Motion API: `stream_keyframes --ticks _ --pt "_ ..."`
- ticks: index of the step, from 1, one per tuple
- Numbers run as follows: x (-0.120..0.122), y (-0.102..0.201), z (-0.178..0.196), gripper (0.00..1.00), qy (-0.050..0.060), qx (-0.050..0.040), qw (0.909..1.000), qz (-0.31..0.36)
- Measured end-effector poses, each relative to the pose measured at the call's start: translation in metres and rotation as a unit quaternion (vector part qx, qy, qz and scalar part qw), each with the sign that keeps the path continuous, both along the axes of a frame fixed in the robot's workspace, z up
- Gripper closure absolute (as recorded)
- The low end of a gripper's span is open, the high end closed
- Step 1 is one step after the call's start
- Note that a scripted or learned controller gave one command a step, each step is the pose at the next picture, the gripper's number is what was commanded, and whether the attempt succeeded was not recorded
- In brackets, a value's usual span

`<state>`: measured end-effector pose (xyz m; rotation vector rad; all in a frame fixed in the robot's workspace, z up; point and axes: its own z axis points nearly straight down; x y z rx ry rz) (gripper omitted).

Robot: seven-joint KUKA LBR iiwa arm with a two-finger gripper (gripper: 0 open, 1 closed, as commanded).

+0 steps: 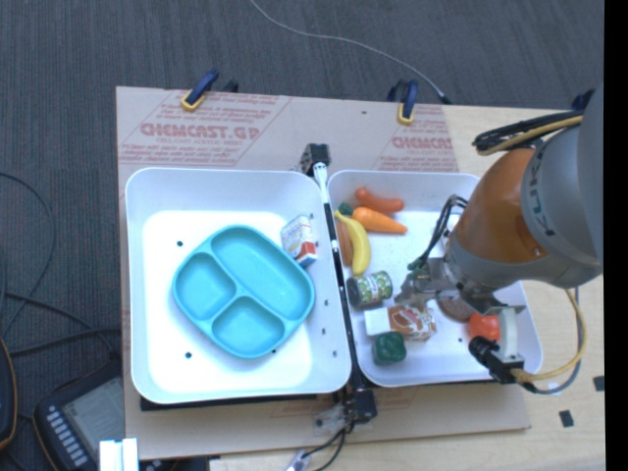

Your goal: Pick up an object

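Dark grey carpet is surrounding a cardboard-topped bench (196, 130) on which two shallow white bins are sitting side by side, and the arm is reaching in over the right bin (446, 183). Its gripper (424, 285) is hanging low among that bin's objects, but the wrist is masking it, so I cannot tell whether it is released, clenched or grasping anything. I am judging this as the descent or grasp stage of the pick, with nothing seen lifted. Just below the gripper a red-and-white packet (412, 320) is lying, seemingly the nearest candidate; a small jar (372, 287) is resting just beside it to the left, and a dark green object (389, 349) is sitting near the front wall. Further out, a banana (355, 245) is lying along the dividing wall, with two carrots (381, 214) towards the back. The next move is probably calling for a firm close and a straight lift, since neighbours are crowding the packet and the front rim is near. Open room is lying mainly upward and in the left bin (137, 263), where a blue divided plate (243, 290) and a small carton (300, 238) are taking the middle.
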<state>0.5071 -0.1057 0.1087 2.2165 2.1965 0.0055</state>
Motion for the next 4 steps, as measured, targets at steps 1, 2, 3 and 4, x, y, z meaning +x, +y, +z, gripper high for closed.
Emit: stream_keyframes --ticks 1,2,3,4 --pt "0.0 0.0 0.0 0.0 0.0 0.0 1.0 0.0" --pt "0.0 0.0 0.009 1.0 0.0 0.0002 1.0 0.0" --pt "0.0 0.0 0.009 0.0 0.0 0.0001 1.0 0.0" --pt "-0.009 0.002 -0.021 0.0 0.006 0.005 1.0 0.004"
